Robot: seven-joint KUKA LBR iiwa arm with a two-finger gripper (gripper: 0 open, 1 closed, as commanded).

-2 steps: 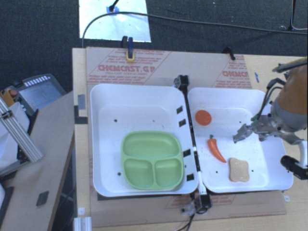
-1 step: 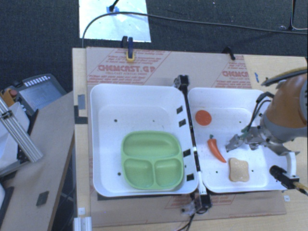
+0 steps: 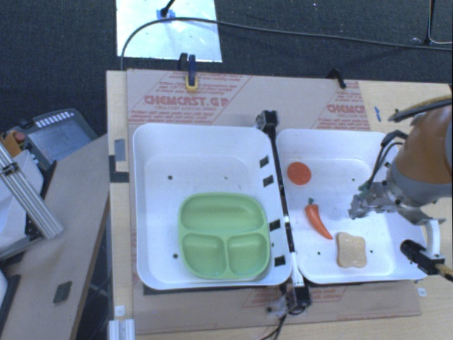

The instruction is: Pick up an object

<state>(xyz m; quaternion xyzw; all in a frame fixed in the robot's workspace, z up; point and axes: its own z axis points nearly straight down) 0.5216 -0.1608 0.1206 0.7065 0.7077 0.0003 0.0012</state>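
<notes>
Camera view, and you're looking down at the right bin point(image 3: 333, 144), where three candidates lie loose on the white floor. Your carrot point(image 3: 318, 219), orange with a small green top, sits near the middle of that bin, lying at a slant with its top toward 11 o'clock and its tip toward 5. Up at 12 o'clock from it you've got a flat orange-red disc point(image 3: 299, 173), near but apart. Down at 4 o'clock from the carrot there's a tan slice of toast point(image 3: 351, 251), close to the bin's near wall, also not touching the carrot. Now the gripper point(image 3: 361, 207): it's at 3 o'clock from the carrot, low over the bin floor, with a clear gap of white between it and the carrot. Nothing sits between its fingers, and the tips are too small and dark here, so you cannot tell whether they are spread or closed. Behind it the arm point(image 3: 425, 161) comes in from the right, grey at the wrist with the orange band above, cables looping along it. Move out to the left bin point(image 3: 152, 147) and you see a green divided plate point(image 3: 224, 236) lying in its near half, three compartments, one wide at the far side and two smaller at the near side. Both bins rest on a brown board point(image 3: 212, 98) printed with red lettering.
</notes>
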